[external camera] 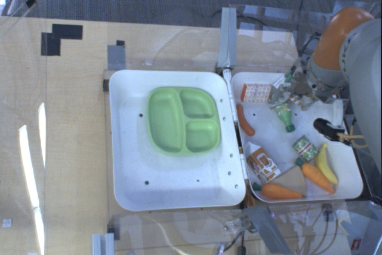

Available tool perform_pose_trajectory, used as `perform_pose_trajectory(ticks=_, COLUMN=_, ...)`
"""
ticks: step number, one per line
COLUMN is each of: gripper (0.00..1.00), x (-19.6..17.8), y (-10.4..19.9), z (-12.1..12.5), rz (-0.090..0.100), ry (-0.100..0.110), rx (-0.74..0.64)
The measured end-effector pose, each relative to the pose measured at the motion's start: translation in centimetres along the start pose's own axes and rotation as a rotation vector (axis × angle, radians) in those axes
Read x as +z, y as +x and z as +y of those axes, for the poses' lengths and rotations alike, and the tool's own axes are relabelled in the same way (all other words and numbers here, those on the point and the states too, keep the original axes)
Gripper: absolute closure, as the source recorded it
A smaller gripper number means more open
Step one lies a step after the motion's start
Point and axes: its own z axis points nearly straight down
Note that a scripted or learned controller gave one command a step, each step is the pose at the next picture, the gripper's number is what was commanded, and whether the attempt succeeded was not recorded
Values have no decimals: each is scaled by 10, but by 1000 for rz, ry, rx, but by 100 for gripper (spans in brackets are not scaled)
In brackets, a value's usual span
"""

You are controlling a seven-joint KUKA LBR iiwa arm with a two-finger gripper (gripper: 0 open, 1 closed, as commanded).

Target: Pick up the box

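A pale wooden bench (65, 146) is bearing two shallow white bins side by side: the left bin (128, 188) is sitting at the centre, the right bin (352, 185) touching it at 3 o'clock. Black tape pieces (59, 37) are lying at 10 o'clock.

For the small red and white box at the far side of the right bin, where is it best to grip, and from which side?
The small red and white box lies flat near the far wall of the right white bin. Probably best to come straight down and close across its shorter sides. The orange sausage lies just in front of it and the gripper with a green bottle sit to its right, so a side approach looks crowded.
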Motion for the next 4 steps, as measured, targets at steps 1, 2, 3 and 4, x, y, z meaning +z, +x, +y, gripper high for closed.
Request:
perform_pose_trajectory(ticks=1, gripper=100, x=-11, y=0, z=0, rz=-1, ry=3, rx=-7)
perform_pose_trajectory(ticks=2, gripper=100, x=-140, y=26, z=14, rz=1, ry=-13, rx=126)
perform_pose_trajectory(ticks=3, gripper=100, x=-11, y=3, z=2, rz=2, ry=-6, rx=353)
perform_pose_trajectory(ticks=4, gripper=100, x=-4, y=82, z=7, rz=2, ry=5, rx=617)
